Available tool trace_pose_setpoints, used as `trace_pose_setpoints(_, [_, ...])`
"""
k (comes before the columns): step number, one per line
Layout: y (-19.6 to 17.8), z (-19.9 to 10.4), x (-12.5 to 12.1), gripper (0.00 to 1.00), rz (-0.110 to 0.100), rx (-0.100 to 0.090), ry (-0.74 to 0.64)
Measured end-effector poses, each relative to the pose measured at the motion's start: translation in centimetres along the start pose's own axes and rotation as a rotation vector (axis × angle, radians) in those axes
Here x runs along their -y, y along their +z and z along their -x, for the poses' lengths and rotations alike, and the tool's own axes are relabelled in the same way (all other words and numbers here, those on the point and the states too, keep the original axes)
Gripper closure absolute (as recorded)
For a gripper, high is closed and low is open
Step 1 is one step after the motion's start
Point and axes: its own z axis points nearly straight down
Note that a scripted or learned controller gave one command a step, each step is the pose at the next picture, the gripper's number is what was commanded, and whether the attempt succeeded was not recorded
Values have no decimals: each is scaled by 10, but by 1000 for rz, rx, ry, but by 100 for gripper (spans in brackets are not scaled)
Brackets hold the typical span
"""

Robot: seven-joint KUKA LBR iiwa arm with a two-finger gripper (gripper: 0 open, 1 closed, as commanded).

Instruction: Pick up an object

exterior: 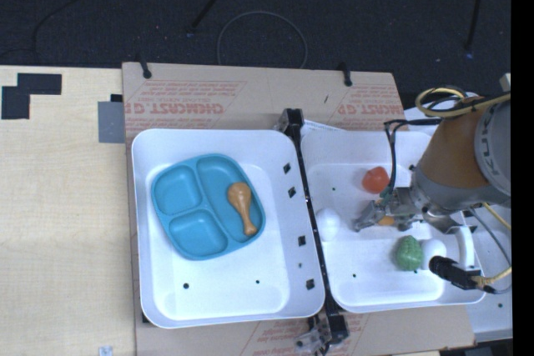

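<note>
1. The surface (58, 204) lies bare and pale along the left edge, with dark marks near its upper corner.
2. The left bin (213, 296) holds a blue divided tray (179, 196) set toward its upper left. White floor stays free along the bin's lower wall and its right wall.
3. A tan drumstick-shaped toy (242, 207) lies in the tray's right compartment, its thick end toward the top, close to the tray's right rim.
4. A black divider (307, 213) runs where the two bins meet.
5. In the right bin (367, 296), the left part and lower left corner are open floor.
6. A red object (375, 178) sits near the middle of that bin, just above the fingers.
7. The gripper (371, 217) reaches in from the right, low over the bin floor. Whether the fingers are open or closed, I cannot tell.
8. A green object (408, 253) lies below the wrist, near the bin's lower wall.
</note>
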Motion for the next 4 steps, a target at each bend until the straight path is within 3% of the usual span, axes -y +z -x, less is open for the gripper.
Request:
trace_pose_setpoints(1, [-12,1,0,100,1,0,4])
trace_pose_setpoints(4, [-187,1,-7,100,9,3,-2])
